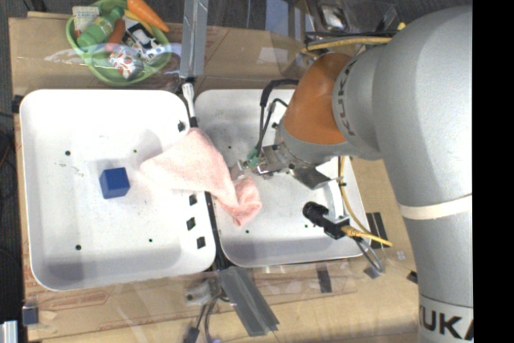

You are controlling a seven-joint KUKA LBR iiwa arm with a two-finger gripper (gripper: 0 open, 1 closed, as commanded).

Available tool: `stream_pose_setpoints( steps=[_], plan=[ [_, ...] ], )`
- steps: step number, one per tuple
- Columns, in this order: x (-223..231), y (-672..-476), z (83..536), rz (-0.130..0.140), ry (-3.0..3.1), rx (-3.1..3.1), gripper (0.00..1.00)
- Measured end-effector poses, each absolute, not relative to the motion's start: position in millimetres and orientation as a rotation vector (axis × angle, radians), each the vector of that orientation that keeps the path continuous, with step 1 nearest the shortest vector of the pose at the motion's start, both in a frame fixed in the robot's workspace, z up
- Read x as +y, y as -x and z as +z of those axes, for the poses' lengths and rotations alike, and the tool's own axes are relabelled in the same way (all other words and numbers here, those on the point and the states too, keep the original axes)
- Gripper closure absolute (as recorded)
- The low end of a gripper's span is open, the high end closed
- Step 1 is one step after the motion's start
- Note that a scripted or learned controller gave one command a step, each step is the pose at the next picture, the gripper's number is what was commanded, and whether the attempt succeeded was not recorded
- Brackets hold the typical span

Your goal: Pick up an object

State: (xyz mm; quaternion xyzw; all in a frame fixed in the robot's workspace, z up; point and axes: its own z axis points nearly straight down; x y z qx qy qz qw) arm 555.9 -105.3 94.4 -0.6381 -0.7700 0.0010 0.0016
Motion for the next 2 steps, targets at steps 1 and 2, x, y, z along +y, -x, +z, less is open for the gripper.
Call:
stream_pose_setpoints(
  steps=[1, 2],
  plan=[
    [-122.9, -553.4, 93.1, -0.001, 2.230, -2.211, 0.00],
    [-115.8, -558.2, 92.6, 0.000, 1.605, -2.698, 0.00]
  ],
)
